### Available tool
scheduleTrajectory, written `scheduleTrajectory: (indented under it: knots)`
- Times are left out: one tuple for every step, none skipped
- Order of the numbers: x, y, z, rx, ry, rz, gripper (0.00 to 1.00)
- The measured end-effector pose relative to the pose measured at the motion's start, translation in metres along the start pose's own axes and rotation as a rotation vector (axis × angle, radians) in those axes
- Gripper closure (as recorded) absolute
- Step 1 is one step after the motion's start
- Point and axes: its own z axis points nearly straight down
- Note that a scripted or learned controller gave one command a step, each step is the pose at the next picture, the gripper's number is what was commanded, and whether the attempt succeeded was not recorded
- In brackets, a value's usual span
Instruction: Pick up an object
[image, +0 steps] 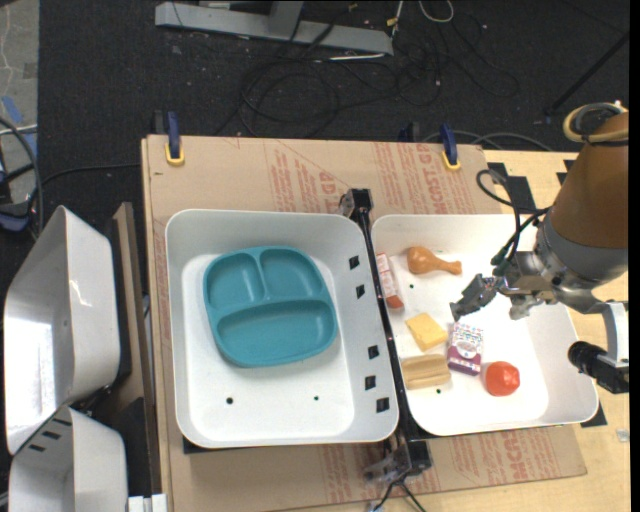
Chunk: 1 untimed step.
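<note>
The gripper (476, 297) is held above the right bin (570, 400), its tip pointing toward the view's left. The carton (465, 348) lies just below it in the view, long axis near upright. Whether the jaws are spread cannot be told.

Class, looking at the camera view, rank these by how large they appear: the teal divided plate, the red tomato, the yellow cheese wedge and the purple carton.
1. teal divided plate, by far the largest
2. purple carton and yellow cheese wedge, which look alike
3. red tomato, smallest
</note>
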Motion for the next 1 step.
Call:
scheduleTrajectory:
  knots:
    - [0.0002,0.0021,-0.0053,-0.011,-0.001,-0.002,0.00]
